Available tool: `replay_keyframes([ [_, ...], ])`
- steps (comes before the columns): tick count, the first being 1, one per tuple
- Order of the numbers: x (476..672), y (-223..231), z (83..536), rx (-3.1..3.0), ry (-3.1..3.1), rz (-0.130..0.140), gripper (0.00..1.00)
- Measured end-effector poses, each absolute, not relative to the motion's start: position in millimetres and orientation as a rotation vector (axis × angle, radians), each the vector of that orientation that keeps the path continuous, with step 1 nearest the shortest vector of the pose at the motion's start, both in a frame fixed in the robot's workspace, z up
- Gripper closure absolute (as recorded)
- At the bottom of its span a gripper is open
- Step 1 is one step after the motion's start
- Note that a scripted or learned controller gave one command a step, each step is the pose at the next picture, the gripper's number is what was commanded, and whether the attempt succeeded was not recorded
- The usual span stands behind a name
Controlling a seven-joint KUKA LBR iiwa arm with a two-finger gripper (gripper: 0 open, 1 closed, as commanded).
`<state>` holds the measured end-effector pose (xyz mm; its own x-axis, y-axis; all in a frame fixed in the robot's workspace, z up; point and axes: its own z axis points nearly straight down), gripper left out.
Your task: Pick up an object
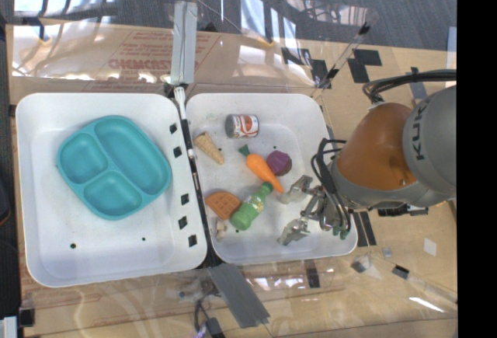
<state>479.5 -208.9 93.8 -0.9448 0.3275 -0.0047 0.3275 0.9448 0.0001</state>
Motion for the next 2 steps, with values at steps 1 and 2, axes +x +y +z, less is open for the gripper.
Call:
replay_keyframes([
  [1, 479.5, -209.0, 93.9, 0.521, 3.093, -0.001, 0.00],
  [2, 482.2, -208.0, 105.4, 0.506, 3.092, -0.002, 1.00],
])
